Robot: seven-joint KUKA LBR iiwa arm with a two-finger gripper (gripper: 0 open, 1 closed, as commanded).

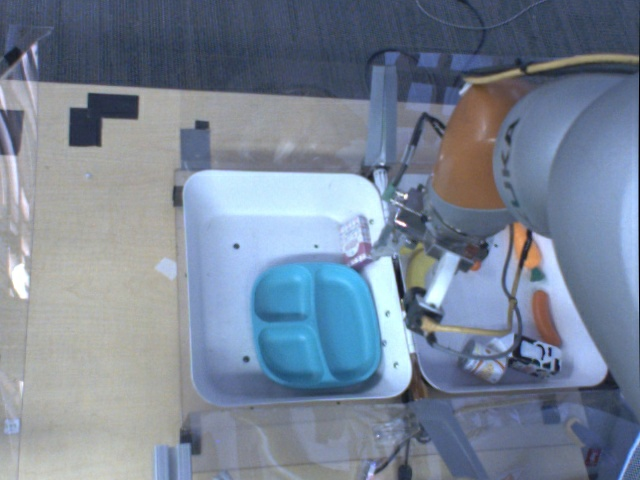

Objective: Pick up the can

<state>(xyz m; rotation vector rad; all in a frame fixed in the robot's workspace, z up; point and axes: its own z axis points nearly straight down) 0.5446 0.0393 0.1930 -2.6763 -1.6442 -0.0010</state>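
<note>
Gripper down at the left bin's right wall, right on the can!

Small cylindrical can with a red-and-white printed label, lettering too blurred to read, tilted near the far right corner of the glossy white plastic left bin, seemingly nipped between fingers closed in around it, though hard to tell for sure. Smooth teal plastic tray with three rounded compartments lying flat toward the bin's near right corner, just beside the can. Over in the right white bin: an orange carrot-shaped piece by the right wall, a crumpled silvery object near the front edge. Matte grey arm, shiny orange band above the wrist.
</note>
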